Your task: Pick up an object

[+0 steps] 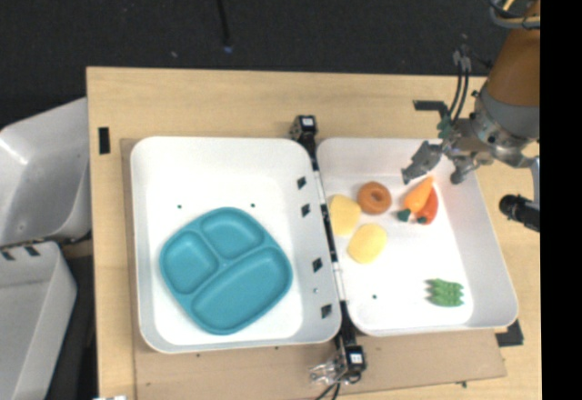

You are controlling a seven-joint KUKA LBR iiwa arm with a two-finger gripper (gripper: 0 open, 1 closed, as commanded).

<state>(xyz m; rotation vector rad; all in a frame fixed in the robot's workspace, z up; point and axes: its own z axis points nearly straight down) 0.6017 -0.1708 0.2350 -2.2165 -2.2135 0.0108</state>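
My gripper point(440, 168) hangs over the back of the right bin point(482, 244), its two grey fingers spread open with nothing between them. Just below it in the view lies an orange carrot-like toy point(421, 200) with a green tip. To the carrot's left sits a brown-orange doughnut point(374, 197). Two pale yellow pieces lie further left, one near the bin's divider point(344, 214) and one rounder point(366, 243). A small green toy point(445, 293) rests near the front right corner.
The left bin point(173, 171) holds a blue divided plate point(226, 269). The grey arm with its orange band point(515, 71) comes in from the right. Black clips point(304, 126) sit where the bins meet.
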